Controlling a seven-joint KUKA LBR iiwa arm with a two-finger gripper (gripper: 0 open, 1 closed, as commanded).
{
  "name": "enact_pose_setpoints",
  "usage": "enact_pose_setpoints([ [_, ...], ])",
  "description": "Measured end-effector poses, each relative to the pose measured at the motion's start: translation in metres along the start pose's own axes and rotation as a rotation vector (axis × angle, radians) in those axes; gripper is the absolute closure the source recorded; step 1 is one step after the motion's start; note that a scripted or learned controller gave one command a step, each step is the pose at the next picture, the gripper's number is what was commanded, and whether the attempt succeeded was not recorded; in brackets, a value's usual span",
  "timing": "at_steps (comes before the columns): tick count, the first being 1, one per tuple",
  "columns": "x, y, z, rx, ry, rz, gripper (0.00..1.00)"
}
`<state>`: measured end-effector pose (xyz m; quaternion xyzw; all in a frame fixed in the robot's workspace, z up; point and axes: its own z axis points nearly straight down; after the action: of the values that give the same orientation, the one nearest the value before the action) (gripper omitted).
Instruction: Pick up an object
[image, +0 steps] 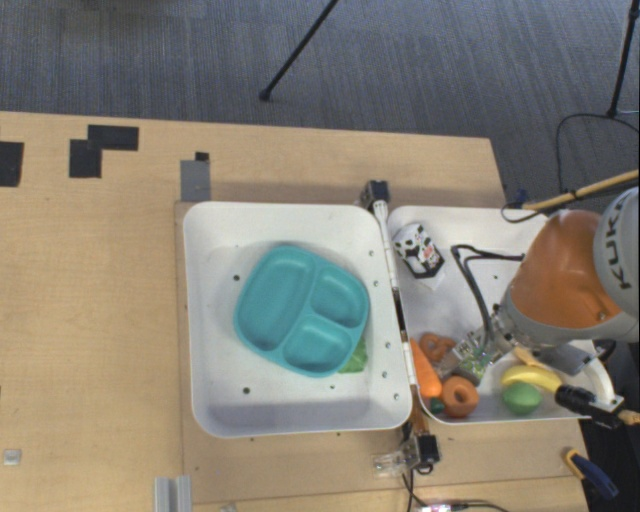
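**Robot arm low over a cluster of toy food in the right bin**

You are looking down at a wooden bench with two shallow white bins side by side. In the left bin (215, 400) a teal divided plate (302, 308) lies tilted near the middle, with a bit of green (352, 361) peeking out from under its near right corner.

The right bin (480, 225) holds the small things. A black-and-white toy (418, 250) sits at its far left corner, well apart from the rest. Along the near edge, from left to right, you have an orange carrot (426, 373), a brown ring-shaped piece (460, 396), a yellow banana (530, 377) and a green round fruit (521, 398) touching it.

The arm enters from the right, its orange band over the middle of the right bin. The gripper (474, 350) is down just beside the carrot and the ring piece. You cannot tell how the gripper is set or whether it holds anything; it is too small and cluttered to read.
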<state>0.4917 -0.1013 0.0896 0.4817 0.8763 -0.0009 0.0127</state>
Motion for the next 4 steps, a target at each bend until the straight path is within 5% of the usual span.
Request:
enact_pose_setpoints([
  [1,0.002,0.003,-0.010,-0.004,0.004,-0.001,1.00],
  [2,0.001,0.003,-0.010,-0.004,0.003,0.000,0.00],
  [3,-0.002,0.000,-0.002,-0.002,0.002,-0.027,0.00],
  [4,0.009,0.006,0.001,-0.006,0.007,-0.456,0.00],
])
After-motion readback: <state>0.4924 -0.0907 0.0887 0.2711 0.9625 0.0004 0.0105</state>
